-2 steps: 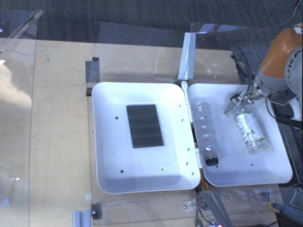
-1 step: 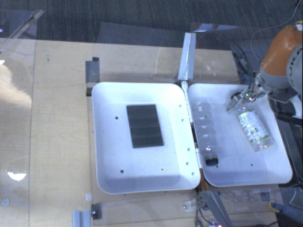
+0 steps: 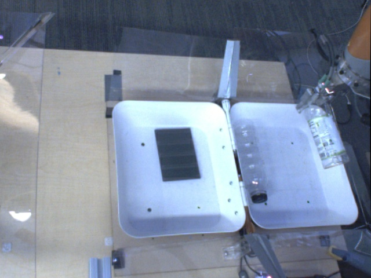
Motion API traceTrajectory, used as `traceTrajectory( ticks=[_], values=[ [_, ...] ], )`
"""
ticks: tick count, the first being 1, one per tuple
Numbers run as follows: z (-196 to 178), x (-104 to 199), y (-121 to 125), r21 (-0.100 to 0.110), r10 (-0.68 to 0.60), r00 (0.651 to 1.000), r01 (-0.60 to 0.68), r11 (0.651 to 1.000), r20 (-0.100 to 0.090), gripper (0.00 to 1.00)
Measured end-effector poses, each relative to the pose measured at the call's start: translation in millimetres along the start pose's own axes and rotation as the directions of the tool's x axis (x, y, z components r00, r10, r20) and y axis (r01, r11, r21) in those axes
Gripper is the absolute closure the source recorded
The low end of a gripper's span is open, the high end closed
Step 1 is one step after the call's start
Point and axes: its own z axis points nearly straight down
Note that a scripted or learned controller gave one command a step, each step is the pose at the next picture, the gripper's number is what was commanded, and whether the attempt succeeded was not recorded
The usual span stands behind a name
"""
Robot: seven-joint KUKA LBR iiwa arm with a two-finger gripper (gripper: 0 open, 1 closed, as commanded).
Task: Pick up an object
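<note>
Where the wooden bench [image 3: 69,172] ends, dark carpet [image 3: 145,4] begins behind both bins [image 3: 174,225].

The arm [image 3: 360,45] is cut off by the right edge — its fingers too blurred to read.

A robotics lab, probably: a plywood bench [image 3: 69,172] bears two white bins [image 3: 130,213], clear shielding panels [image 3: 168,57] stand toward twelve o'clock, loose cables [image 3: 324,45] trail at two o'clock, over dark carpet [image 3: 174,4].
</note>
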Motion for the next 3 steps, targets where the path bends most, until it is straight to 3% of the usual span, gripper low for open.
traceTrajectory(
  ticks=[1, 2, 3],
  values=[
    [15.0, 98.4, 36.3, 0.005, -0.070, 0.998, 0.070, 0.998, -0.006, 1.00],
    [-3.9, 42.5, 18.2, 0.002, -0.121, 0.993, 0.121, 0.993, -0.002, 1.00],
    [28.6, 102.7, 38.0, 0.002, -0.308, 0.951, 0.308, 0.951, -0.006, 1.00]
  ],
)
